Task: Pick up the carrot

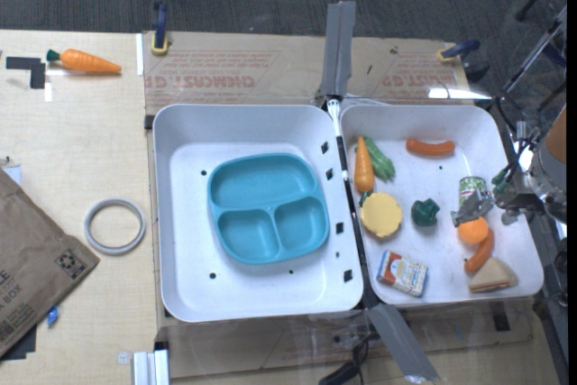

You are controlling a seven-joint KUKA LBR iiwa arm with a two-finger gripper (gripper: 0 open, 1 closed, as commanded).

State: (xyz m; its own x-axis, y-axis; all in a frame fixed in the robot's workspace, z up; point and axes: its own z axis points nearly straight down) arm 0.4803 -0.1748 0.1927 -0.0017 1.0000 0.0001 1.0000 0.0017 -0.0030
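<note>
The orange tapered carrot with green leafy top [363,164] lies in the right white bin [397,117], against its left wall, tip toward the far edge. Just below the carrot sits a round yellow disc [381,215]. A dark green broccoli piece [425,212] lies to the right of the disc. A red-orange sausage [430,148] lies near the far wall. At the near edge are a small printed carton [402,273] and a tan sandwich wedge [492,278].

The two-finger gripper [482,210] is at the bin's right side, beside a green-labelled tin can [471,190] and above a round orange fruit [472,232]. Finger state: cannot tell.

The left white bin [171,194] holds a teal 3-compartment plate [268,206]. A second carrot [83,61] lies on the bench, well apart.
</note>
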